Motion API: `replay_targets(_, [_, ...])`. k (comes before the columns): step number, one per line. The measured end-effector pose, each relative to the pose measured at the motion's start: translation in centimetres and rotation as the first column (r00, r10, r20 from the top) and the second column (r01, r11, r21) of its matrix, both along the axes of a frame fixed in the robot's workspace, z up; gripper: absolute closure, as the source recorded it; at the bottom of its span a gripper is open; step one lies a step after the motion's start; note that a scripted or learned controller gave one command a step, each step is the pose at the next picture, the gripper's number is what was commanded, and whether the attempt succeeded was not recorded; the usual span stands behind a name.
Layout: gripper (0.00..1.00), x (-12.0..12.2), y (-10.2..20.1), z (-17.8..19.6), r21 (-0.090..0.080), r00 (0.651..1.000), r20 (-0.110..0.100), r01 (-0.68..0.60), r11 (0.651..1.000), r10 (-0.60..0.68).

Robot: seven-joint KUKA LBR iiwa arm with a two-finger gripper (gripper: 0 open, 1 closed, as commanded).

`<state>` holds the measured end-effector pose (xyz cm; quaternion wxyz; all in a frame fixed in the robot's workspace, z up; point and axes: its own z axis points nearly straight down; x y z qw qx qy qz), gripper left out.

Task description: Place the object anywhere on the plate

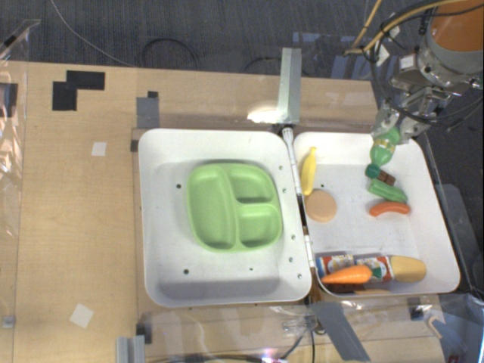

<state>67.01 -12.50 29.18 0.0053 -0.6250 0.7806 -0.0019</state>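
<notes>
In the left bin (151,203) lies the green sectioned plate (231,206), with three compartments, flat on the white floor. Across the divider, in the right bin (446,271), a banana (308,170) lies along the left wall, and just below it sits a round tan disc (321,206). Along the front wall a carrot (352,275) rests against a printed packet (363,264), and a tan bread-like piece (408,268) is next to them. Further back lie a green pepper-like piece (387,191), a small brown block (386,178) and an orange sausage shape (389,209), close together. My gripper (389,131) hangs over the bin's back right corner, with a pale green object (382,154) clamped between my fingers and dangling below; what it is, I cannot make out. My arm above the orange band is cut off by the top edge.
</notes>
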Motion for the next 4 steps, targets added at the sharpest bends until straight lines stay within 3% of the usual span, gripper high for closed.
replay_targets(1, [1.0,-0.4,5.5,-6.2,0.001,1.0,-0.005,-0.002,1.0,0.002])
replay_targets(2, [1.0,-0.2,13.9,-10.7,0.003,1.0,-0.005,-0.022,1.0,0.022])
replay_targets(3, [1.0,-6.3,21.5,-10.5,0.003,1.0,-0.002,-0.021,1.0,0.021])
replay_targets(4, [0.0,-6.2,21.1,-10.5,0.001,1.0,-0.002,-0.015,1.0,0.015])
